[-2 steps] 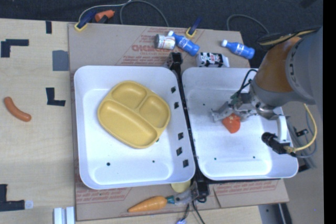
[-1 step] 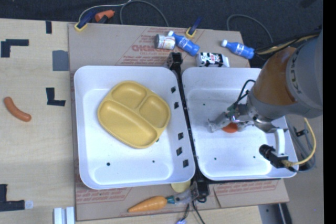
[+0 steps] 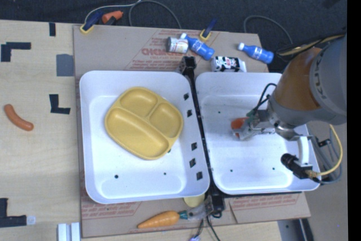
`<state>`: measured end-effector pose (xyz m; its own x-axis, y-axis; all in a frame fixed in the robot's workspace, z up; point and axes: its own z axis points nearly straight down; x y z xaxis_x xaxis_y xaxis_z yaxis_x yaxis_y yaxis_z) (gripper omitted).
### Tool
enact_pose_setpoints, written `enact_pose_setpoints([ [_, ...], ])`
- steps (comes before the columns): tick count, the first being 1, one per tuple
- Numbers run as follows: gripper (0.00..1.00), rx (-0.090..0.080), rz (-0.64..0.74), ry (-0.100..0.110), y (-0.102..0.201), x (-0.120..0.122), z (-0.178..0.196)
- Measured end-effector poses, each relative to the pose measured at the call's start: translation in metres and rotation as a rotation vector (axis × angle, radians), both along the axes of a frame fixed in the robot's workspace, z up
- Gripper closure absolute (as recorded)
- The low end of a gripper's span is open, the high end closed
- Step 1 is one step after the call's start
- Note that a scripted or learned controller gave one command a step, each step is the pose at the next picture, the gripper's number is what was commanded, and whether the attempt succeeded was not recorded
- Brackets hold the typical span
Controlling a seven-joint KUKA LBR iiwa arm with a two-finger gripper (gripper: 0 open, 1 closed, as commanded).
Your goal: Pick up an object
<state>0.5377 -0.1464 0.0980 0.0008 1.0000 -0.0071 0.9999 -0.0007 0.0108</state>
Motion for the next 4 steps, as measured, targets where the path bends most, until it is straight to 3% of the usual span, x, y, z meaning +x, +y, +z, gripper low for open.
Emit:
enact_pose_setpoints([
  [1,0.0,0.001,0.0,0.001,0.0,0.0,-0.001],
  [3,0.0,0.006,0.005,0.007,0.041,0.107,-0.01],
  [4,0.0,0.004,0.0,0.004,0.021,0.057,-0.011],
])
